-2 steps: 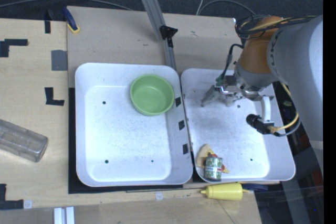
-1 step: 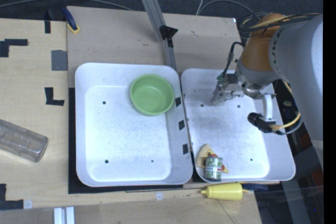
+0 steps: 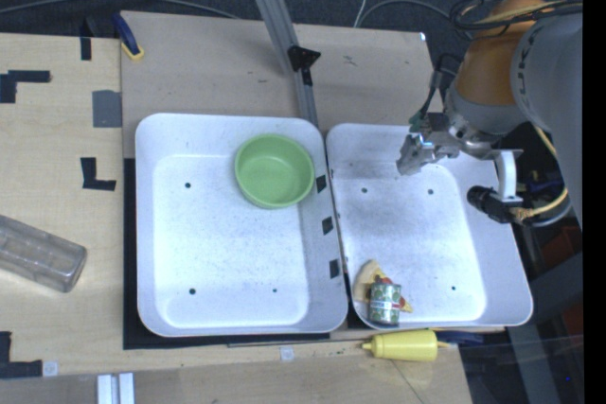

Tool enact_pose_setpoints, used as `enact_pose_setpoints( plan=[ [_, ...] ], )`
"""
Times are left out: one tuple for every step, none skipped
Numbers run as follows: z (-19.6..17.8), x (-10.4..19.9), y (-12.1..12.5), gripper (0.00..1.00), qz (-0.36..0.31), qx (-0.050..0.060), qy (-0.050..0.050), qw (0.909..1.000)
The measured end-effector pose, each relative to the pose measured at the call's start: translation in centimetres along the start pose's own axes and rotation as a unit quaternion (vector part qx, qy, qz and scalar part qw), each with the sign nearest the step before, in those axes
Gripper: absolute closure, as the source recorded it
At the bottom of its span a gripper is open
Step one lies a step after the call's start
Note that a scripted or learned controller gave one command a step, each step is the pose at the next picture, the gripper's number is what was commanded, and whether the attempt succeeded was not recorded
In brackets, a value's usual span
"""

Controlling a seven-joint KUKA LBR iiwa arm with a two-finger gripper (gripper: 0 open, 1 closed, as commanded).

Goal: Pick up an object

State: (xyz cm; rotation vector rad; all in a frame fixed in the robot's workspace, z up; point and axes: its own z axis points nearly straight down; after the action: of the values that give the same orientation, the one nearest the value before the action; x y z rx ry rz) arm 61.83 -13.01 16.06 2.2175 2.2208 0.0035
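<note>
A clear plastic tube [image 3: 36,253] lies on the wooden bench [image 3: 57,175] at far left, among black tape marks. The left bin [image 3: 161,232] holds a green bowl [image 3: 275,170] near its top right corner. A grey pole [image 3: 275,5] slants down to the seam between the bins. The right bin [image 3: 454,241] holds a small can [image 3: 384,302] on a scrap of wrapper in its near left corner. A yellow bottle [image 3: 407,346] lies just outside that corner. The gripper [image 3: 413,158] hangs over the right bin's far edge, holding nothing; whether it is spread or closed is too blurred to tell. Dark carpet lies beyond.
</note>
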Motion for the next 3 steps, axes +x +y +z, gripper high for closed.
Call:
enact_pose_setpoints(
  plan=[
    [-4.3, -0.4, 0.2, 1.0, 0.0, 0.0, 0.0, 1.0],
    [-9.0, -0.3, 0.3, 1.0, 0.0, 0.0, 0.0, 1.0],
    [-9.0, 5.6, -0.8, 1.0, -0.003, 0.003, 0.001, 1.0]
  ],
)
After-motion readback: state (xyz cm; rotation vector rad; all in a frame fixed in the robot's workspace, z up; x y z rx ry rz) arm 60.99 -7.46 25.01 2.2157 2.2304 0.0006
